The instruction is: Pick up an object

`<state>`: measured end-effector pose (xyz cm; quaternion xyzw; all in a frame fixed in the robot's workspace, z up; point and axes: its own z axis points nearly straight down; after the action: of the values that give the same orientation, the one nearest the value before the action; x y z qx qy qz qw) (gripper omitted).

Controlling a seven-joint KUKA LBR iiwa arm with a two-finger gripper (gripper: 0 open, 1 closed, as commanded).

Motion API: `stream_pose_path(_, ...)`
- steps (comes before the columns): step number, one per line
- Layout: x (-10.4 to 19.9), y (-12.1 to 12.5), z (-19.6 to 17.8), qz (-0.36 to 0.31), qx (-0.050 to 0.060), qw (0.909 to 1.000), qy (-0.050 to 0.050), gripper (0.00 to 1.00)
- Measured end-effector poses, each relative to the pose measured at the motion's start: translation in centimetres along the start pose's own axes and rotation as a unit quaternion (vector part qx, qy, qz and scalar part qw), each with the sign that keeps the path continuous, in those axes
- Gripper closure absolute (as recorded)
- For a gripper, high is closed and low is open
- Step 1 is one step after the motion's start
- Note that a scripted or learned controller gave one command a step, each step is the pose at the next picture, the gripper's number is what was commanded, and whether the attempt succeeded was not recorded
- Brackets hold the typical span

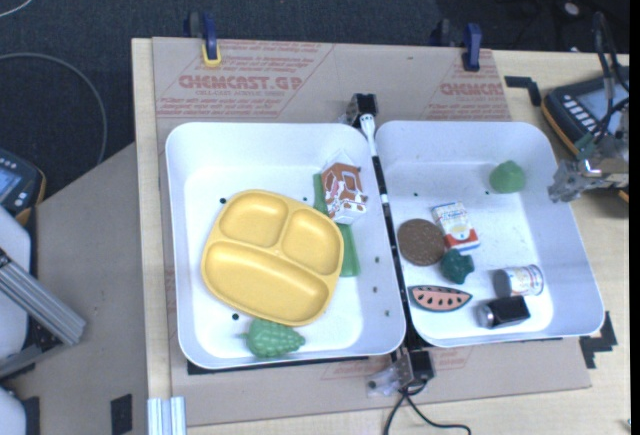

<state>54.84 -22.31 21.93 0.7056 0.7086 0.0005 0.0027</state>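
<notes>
My gripper was a small assembly of dull grey metal. Its upper faces carried pale highlights, with darker recesses between them. Its outline was angular and irregular. Screws, markings and other fine detail were too small and blurred to resolve. A lighter, whitish-grey body section adjoined it on the side nearest the frame's right edge. Thin dark cables ran in narrow curves above that section. Whether they were fastened to me could not be determined.
</notes>
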Motion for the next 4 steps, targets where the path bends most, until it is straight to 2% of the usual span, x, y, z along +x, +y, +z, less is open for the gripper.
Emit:
stream_pose_path(1, 6.5, -1.3, -10.3, -0.002, -0.004, 1.0000, 0.001, 1.00)
stream_pose_path(2, 11.6, -7.2, -2.5, 0.001, 0.007, 1.0000, 0.004, 1.00)
stream_pose_path(3, 15.5, -7.0, 3.8, 0.001, 0.007, 1.0000, 0.003, 1.00)
stream_pose_path(4, 18.5, -6.7, -3.0, 0.000, -0.001, 1.0000, 0.001, 1.00)
